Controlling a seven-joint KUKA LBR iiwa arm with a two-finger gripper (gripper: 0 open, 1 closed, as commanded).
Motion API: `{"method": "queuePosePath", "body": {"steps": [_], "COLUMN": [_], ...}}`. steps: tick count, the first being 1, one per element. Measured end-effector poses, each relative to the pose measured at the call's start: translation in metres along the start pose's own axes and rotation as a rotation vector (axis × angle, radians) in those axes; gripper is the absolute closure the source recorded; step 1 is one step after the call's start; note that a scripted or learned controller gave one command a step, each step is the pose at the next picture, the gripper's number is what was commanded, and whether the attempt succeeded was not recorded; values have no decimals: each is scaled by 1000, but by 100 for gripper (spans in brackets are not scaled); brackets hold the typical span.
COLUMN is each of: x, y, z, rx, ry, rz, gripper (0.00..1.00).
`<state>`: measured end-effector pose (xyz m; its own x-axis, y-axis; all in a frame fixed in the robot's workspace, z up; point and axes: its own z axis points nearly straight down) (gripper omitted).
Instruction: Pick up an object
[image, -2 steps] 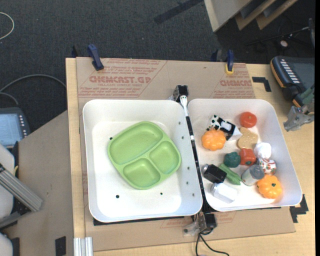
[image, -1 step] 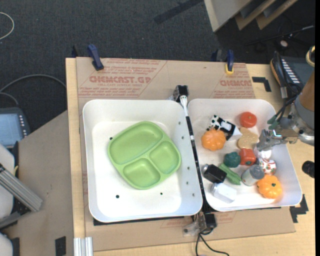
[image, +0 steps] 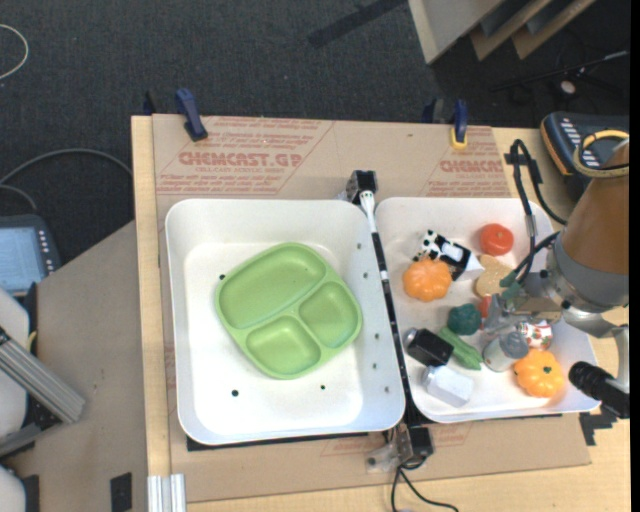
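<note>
The right bin (image: 400, 215) holds several small toys. An orange pumpkin (image: 428, 280) lies near its left wall, with a black-and-white cow (image: 443, 249) and a red tomato (image: 495, 238) behind it. A teal lump (image: 463, 320), a green piece (image: 463, 351), a black block (image: 430, 346) and a white block (image: 448, 385) lie toward the front. A second orange pumpkin (image: 538, 374) sits at the front right. My gripper (image: 505, 338) is down in this bin, between the teal lump and the second pumpkin. The wrist hides what lies right under it.
The left bin (image: 190, 330) carries a green divided plate (image: 288, 309). A black rod (image: 378, 262) runs along the seam between the bins. A beige toy (image: 490, 272) lies just behind the gripper. Cables (image: 530, 195) hang near the right bin's far corner.
</note>
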<state>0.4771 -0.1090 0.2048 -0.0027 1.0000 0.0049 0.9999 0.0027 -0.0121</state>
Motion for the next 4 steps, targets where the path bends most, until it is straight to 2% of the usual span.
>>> {"method": "queuePosePath", "body": {"steps": [1,2,3,4], "x": [69,45,26,95], "y": [4,51,3,3], "z": [-81,17,-8,-58], "rx": [-17,0,-4,-13], "ry": [-3,-5,-3,-3], "rz": [-6,4,6,-5], "gripper": [100,100,100,100]}}
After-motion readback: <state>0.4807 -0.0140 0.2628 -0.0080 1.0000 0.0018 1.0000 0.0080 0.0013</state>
